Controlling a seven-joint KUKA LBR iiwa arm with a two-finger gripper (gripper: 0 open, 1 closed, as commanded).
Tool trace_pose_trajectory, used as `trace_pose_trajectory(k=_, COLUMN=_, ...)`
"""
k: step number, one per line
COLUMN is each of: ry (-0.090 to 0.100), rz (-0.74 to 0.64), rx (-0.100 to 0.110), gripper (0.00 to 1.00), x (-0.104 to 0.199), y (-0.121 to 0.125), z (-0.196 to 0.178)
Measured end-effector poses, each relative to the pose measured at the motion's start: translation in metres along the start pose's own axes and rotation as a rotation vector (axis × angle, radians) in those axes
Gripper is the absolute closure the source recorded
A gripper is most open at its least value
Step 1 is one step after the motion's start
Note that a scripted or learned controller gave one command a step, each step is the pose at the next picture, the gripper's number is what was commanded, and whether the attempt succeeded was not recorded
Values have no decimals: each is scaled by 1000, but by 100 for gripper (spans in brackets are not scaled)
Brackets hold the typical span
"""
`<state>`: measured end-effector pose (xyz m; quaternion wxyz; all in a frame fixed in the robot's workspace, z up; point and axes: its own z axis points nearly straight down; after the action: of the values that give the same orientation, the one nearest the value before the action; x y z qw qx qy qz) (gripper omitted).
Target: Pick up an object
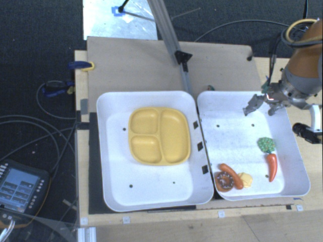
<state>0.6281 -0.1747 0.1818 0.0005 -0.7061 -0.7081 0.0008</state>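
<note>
Objects: we see four small toys in the right bin, all near its lower edge: a carrot, a green piece just above it, a sausage and a donut touching each other at the lower left, and a small yellow bit just beside the sausage.

Closest target: we judge the green piece and carrot nearest the gripper, on the bin's right side.

Gripper: the gripper hangs over the upper right part of the right bin, well apart from every toy. Its two fingers look spread, with nothing between them, though at this slant we read that with some caution.

Arm: the arm comes in from the right, its orange band above the wrist.

Step in hand: we take this as the approach, before any grasp; no toy is lifted.

Next move: we would need to carry the gripper toward the near edge, line its fingers across a chosen toy, then descend. The carrot lies lengthwise and alone, so it looks the easier pick; the sausage and donut are crowded together and close to the bin wall.

Left bin: the left bin holds a yellow tray with three compartments, nothing in them.

Bench: both bins sit side by side on the bench.
</note>
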Motion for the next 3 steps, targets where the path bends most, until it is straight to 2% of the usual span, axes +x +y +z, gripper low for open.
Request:
trace_pose_trajectory(k=1, ry=0, rz=2, rx=0, gripper=0, x=-3, y=0, z=42)
trace_pose_trajectory(k=2, ry=-1, rz=2, rx=-7, gripper=100, x=-4, y=2, z=28)
trace_pose_trajectory(k=3, ry=-1, rz=0, rx=-9, gripper=100, x=-6, y=2, z=-16)
